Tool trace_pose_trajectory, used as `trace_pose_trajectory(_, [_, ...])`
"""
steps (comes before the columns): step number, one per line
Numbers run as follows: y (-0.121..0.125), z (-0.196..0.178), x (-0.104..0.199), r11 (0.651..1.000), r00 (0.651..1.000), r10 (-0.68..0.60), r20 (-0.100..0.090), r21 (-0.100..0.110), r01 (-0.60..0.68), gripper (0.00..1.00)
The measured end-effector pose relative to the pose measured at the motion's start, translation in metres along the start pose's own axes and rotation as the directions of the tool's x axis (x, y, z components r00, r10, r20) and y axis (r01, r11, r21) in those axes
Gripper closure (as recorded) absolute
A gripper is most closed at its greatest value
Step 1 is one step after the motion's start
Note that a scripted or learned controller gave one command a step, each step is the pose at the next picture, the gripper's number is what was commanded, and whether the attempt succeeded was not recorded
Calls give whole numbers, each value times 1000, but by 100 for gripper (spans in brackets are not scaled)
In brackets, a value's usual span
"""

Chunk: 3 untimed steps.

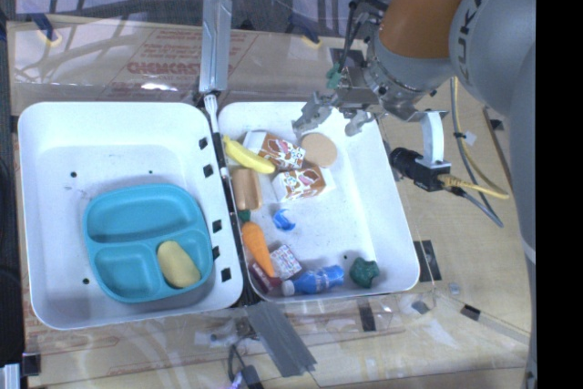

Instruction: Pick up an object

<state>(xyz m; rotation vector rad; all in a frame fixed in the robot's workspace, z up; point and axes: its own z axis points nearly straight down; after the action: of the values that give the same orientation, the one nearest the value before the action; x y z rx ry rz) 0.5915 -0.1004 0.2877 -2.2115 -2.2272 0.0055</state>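
My gripper (329, 120) hangs over the back edge of the right bin (392, 205), its two fingers spread open with nothing between them. Just below it lie a tan round disc (320, 150) and a red-and-white snack packet (281, 150). A yellow banana (248, 157) lies left of those by the bin's left wall. A second packet (301, 184) sits under the disc. Further forward are a bread roll (246, 189), a carrot (258, 248), a small blue piece (284, 220), a blue bottle (315, 281) and a green lump (364, 271).
The left bin (55, 150) holds a blue divided tray (137, 228) with a yellow oval fruit (178, 262) in its front right compartment. A metal clamp bar (215, 41) stands between the bins at the back. A black cable plug (414, 167) hangs beside the right bin.
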Motion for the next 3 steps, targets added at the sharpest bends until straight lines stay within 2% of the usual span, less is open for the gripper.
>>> trace_pose_trajectory(1, [-48, 116, -5, 996, 996, 87, 0, 8, -87, 0])
trace_pose_trajectory(2, [-57, 198, -8, 999, 999, -43, -1, -3, 43, 0])
trace_pose_trajectory(3, [-57, 190, -10, 999, 999, -46, 1, -2, 46, 100])
